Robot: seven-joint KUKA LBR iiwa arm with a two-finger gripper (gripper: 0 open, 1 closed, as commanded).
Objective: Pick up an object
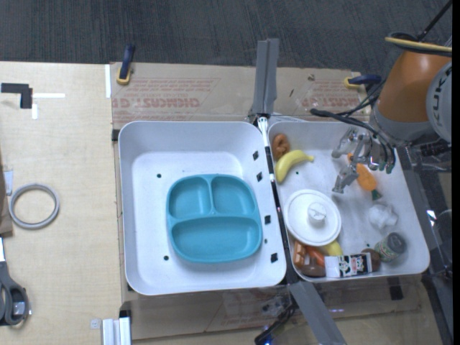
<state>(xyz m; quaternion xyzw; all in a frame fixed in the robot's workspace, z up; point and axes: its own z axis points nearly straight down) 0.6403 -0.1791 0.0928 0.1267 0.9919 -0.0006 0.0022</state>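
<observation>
The gripper hangs low in the right bin, and its fingers are spread apart, with an orange carrot-like object just beside them, not pinched. A banana and a white round lid lie to its left. The left bin holds a blue divided plate.

Place: a robotics lab or test cell, not a home.
Worktop: pale plywood worktop, with a printed cardboard sheet laid at 12 o'clock.
Fixings: 2 blue clamps pinning the cardboard's far edge.
Bins: 2 shallow white bins side by side, holding toy food and a blue divided plate.
Machine: industrial arm with cables at 2 o'clock.
Oddments: tape roll at 9 o'clock.
Floor: dark carpet.
</observation>
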